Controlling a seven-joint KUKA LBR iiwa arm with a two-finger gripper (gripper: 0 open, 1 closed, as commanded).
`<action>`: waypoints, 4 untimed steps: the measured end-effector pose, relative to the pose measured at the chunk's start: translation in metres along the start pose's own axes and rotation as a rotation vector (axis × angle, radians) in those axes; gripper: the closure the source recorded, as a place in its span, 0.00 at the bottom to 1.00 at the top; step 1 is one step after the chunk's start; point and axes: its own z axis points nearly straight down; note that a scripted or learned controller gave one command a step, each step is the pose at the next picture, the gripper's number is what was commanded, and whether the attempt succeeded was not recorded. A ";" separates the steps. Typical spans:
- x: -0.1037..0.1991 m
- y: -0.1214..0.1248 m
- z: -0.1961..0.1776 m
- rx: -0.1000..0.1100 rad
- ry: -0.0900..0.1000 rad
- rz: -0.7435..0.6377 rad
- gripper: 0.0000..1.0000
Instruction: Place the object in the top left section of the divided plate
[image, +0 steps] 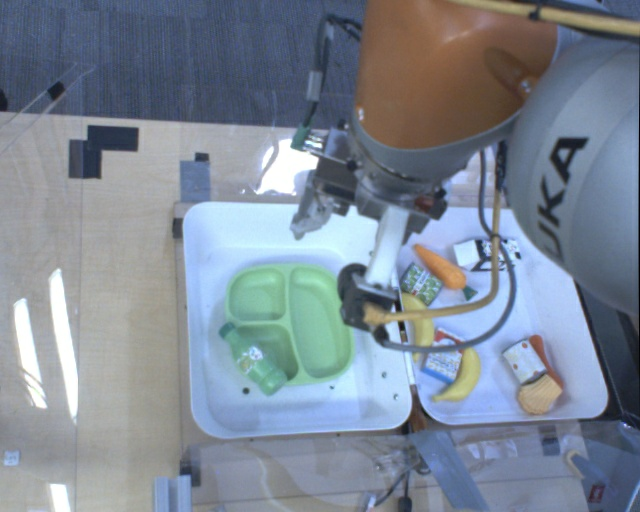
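Bottle (252, 358), green, lies on divided plate's (320, 320) lower-left rim, long axis diagonal, cap toward plate's left edge. Gripper (308, 214) hovers past plate's top rim, so bottle sits across plate, down-left of it. Grip state: cannot tell.

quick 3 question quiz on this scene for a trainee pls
1. True or false: the green plastic bottle lies in the right white bin.
2. Where is the green divided plate? A: in the left white bin. B: in the right white bin. C: on the bench outside both bins.
3. How many sections does the plate have?
Key: 1 false; 2 A; 3 three.
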 end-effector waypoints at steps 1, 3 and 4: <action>0.026 -0.015 0.001 0.000 0.002 0.505 0.00; -0.008 0.031 0.000 0.000 0.000 0.148 0.00; 0.005 0.046 0.000 -0.001 0.001 -0.202 0.00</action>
